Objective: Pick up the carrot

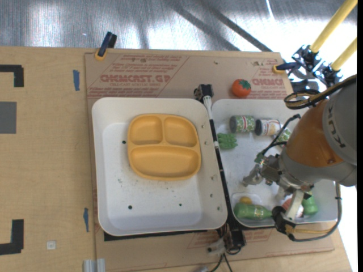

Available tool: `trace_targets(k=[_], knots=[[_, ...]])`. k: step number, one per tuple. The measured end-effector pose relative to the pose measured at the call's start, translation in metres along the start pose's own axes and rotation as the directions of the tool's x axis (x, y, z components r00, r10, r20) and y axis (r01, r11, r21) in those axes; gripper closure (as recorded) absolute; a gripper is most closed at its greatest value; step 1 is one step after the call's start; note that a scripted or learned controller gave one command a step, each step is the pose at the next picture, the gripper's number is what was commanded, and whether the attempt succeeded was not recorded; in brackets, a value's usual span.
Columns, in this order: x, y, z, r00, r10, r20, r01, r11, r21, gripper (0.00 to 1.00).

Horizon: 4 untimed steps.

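At the far left sits the left bin, holding a yellow divided plate and nothing that matters to this job. Past the divider, a small red tomato lies on the cardboard just behind the right bin. Inside that bin are a green leafy piece by the left wall, a labelled can lying on its side near the back, and a green bottle at the front. Further right, the gripper hangs low over the front right corner. What looks like the carrot, an orange sliver with green just beside it, lies right under it, mostly hidden. Whether the gripper is apart, together or clamped on anything cannot be told from above. The step in hand appears to be the grasp itself; the next move calls for a secure closure on the carrot, then a straight lift clear of the green bottle.
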<state>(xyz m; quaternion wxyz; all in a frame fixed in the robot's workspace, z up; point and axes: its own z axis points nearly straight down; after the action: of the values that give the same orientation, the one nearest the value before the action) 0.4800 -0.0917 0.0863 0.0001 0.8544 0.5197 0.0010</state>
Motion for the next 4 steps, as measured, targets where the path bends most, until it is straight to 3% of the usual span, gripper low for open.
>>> trace_targets(k=[1, 2, 3, 4], knots=[[0.000, 0.001, -0.011, 1.000, 0.003, 0.001, -0.003, 1.000, -0.005, 1.00], [0.050, -0.026, -0.098, 0.982, 0.188, 0.002, -0.188, 0.982, 0.002, 1.00], [0.073, -0.038, -0.098, 0.859, 0.512, 0.002, -0.512, 0.859, 0.001, 1.00], [0.092, -0.048, -0.104, 0.663, 0.749, 0.003, -0.749, 0.663, 0.001, 1.00]])
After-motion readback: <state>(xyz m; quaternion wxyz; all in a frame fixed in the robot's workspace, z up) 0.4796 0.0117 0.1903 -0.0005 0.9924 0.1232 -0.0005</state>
